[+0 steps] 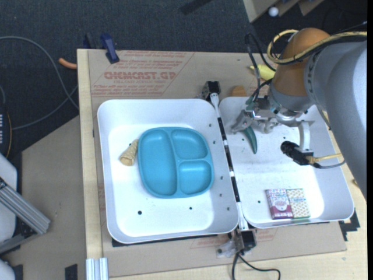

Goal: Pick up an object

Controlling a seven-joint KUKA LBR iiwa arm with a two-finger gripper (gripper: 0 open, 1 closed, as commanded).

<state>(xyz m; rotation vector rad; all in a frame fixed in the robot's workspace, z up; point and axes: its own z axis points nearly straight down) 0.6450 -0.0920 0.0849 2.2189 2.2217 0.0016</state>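
My gripper (252, 123) hangs over the far left part of the right bin (326, 209), with the arm reaching in from the right. A dark green, curved pod-like object (252, 140) lies directly beneath the gripper, its upper end touching or hidden by it. Whether it is gripped does not show. A small printed packet (287, 203) lies near the front edge of the right bin. In the left bin (116, 214), a blue divided plate (175, 161) has a tan cone (129, 153) at its left side.
Behind the right bin, on the cardboard sheet, lie a yellow object (265, 72) and a small brown object (238, 91). A blue clamp (109, 48) sits at the board's far left corner. The wall between the two bins runs just left of the gripper.
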